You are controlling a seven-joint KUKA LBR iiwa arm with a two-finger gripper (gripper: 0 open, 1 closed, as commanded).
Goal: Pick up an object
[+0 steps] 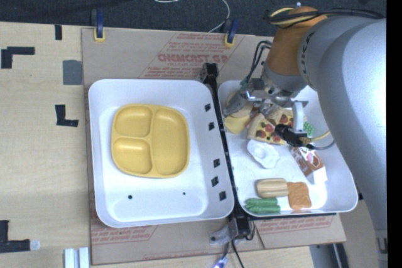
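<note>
While the grey arm (355, 66) reaches in from the right, its orange band (286, 50) sits over the far end of the right bin (344, 196), and the gripper (246, 99) hangs low at that bin's far left corner, close to the wall shared with the left bin (100, 97). From this slanted camera view I cannot tell whether the claw is spread or pressed together, and nothing can be seen pinched in it.

All the things to pick lie in the right bin. A pale yellow piece (233, 123) lies just near of the gripper, against the bin's left wall. Right beside it is a toy pizza slice (266, 129), partly under the wrist. A white lump (263, 154) rests just near of the pizza, about mid-bin. To its right, by the right wall, lies a brown and red packet (309, 161). Along the near wall sit a tan bread roll (271, 187), an orange piece (299, 195) touching the roll's right end, and a green pod (262, 205) just in front of the roll.

The left bin holds a yellow divided plate (151, 140), lying flat towards its far side, well apart from the gripper. Both bins rest on a brown board (176, 56) with red print.
</note>
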